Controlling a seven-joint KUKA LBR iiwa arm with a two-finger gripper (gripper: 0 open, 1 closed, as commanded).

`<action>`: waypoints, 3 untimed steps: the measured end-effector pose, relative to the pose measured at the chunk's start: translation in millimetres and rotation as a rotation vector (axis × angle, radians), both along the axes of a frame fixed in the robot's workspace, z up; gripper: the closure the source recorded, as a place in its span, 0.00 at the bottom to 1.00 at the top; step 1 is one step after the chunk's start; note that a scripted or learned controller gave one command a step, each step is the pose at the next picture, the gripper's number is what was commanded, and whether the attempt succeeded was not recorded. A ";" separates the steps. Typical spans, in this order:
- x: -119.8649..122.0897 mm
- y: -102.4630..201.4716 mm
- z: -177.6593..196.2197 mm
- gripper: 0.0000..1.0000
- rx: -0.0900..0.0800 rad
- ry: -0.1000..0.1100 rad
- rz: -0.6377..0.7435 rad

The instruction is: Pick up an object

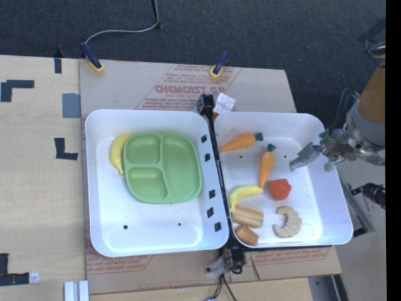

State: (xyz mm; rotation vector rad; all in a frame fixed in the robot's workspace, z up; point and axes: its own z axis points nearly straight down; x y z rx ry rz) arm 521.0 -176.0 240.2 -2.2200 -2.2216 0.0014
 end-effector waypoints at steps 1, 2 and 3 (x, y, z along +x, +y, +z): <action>11.9 34.0 -153.8 0.00 0.001 -0.004 0.001; 12.4 32.0 -143.7 1.00 -0.004 -0.008 -0.001; 12.3 32.0 -143.8 0.00 -0.004 -0.008 -0.001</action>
